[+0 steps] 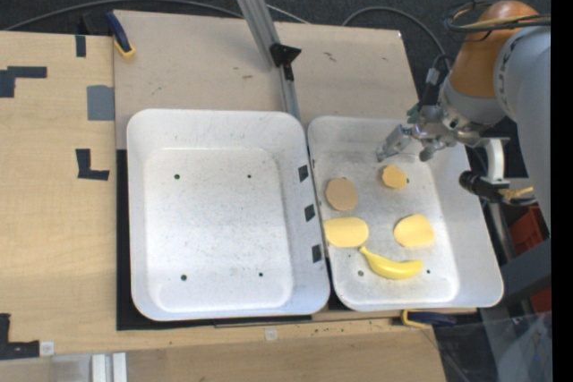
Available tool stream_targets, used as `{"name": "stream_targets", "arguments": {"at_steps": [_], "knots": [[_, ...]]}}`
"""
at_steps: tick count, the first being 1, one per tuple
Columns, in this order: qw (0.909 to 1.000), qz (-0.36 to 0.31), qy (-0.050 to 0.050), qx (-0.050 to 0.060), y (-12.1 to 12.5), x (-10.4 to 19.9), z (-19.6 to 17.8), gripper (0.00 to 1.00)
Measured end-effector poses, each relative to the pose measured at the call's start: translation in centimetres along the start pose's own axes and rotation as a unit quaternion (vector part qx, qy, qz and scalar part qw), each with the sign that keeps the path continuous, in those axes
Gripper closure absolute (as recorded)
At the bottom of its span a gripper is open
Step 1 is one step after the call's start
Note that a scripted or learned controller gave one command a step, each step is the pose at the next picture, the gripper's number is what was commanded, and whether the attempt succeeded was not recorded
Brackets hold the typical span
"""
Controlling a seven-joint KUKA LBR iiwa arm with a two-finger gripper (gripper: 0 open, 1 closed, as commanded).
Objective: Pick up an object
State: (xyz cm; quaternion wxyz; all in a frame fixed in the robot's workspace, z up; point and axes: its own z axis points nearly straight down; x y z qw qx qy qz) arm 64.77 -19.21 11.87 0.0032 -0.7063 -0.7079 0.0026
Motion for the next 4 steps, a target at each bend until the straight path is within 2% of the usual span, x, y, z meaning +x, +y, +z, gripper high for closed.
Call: {"name": "stream_targets", "arguments": {"at_steps": [1, 2, 3, 4], "knots": [[1.0, 0.0, -0.001, -0.004, 0.0, 0.1, 3.0, 0.0], [1.0, -0.001, -0.001, -0.003, 0.1, 0.2, 2.0, 1.0], [1.0, 0.0, -0.001, -0.006, 0.5, 0.8, -2.5, 1.0], [1.0, 0.0, -0.001, -0.007, 1.0, 0.3, -8.6, 1.0]]}}
